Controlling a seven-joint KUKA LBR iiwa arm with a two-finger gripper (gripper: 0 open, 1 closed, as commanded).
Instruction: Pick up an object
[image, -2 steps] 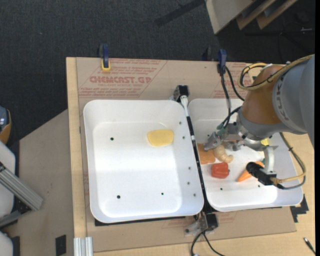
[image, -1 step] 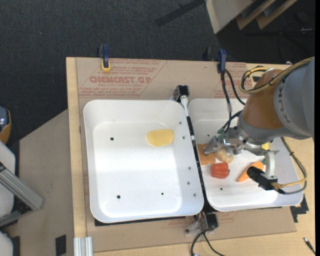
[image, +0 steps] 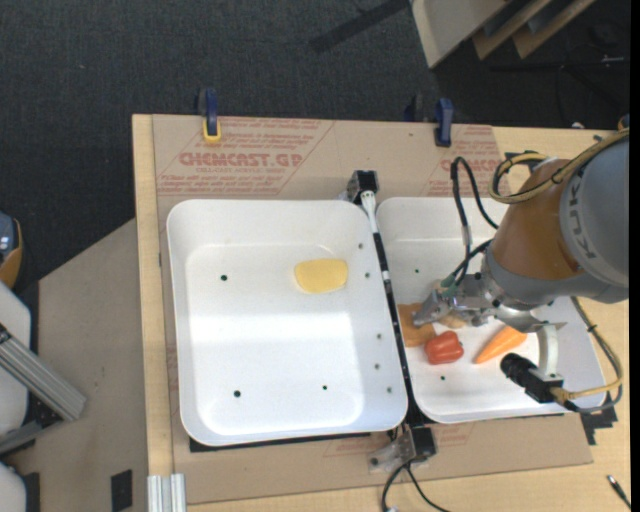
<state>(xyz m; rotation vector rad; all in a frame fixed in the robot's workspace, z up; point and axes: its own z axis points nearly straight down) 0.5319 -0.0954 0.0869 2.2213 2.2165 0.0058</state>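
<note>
Arm in from right, bent down steeply; orange band above wrist; gripper low, pointing left.
</note>
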